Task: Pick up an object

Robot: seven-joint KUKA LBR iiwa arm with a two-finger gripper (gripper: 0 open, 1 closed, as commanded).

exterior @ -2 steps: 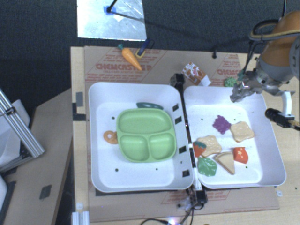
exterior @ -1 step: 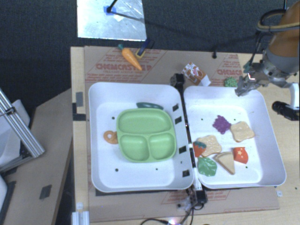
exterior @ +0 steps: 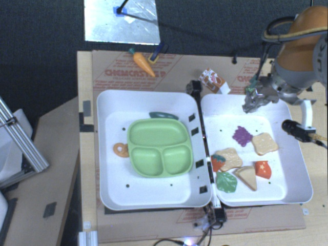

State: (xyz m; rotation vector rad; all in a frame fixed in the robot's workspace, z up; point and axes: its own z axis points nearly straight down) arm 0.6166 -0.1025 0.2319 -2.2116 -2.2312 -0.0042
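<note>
- The arm (exterior: 300,40) enters from the right, its orange band visible above the wrist.
- The gripper (exterior: 252,102) hangs over the far edge of the right bin (exterior: 302,188), near that bin's far-left corner. Whether it is released or clenched cannot be determined from this view; no object is visible between its tips.
- The right bin holds the candidate objects, all near and right of the gripper, well apart from it:
- a purple grape cluster (exterior: 242,135) in the middle of the bin;
- a toast slice (exterior: 264,143) just right of the grapes;
- a second bread piece (exterior: 229,158) toward the bin's left side, touching a red item (exterior: 217,164) at its left;
- a green leaf piece (exterior: 226,182) near the near-left corner;
- a sandwich wedge (exterior: 248,177) beside a red strawberry-like piece (exterior: 263,169).
- The left bin (exterior: 110,137) holds a green divided plate (exterior: 159,147) at its centre and a small orange ring (exterior: 121,150) just left of the plate.
- A toy carrot (exterior: 143,63) lies on the cardboard (exterior: 174,68) beyond the left bin.
- A small printed packet (exterior: 212,80) lies beyond the bins, near their junction.
</note>
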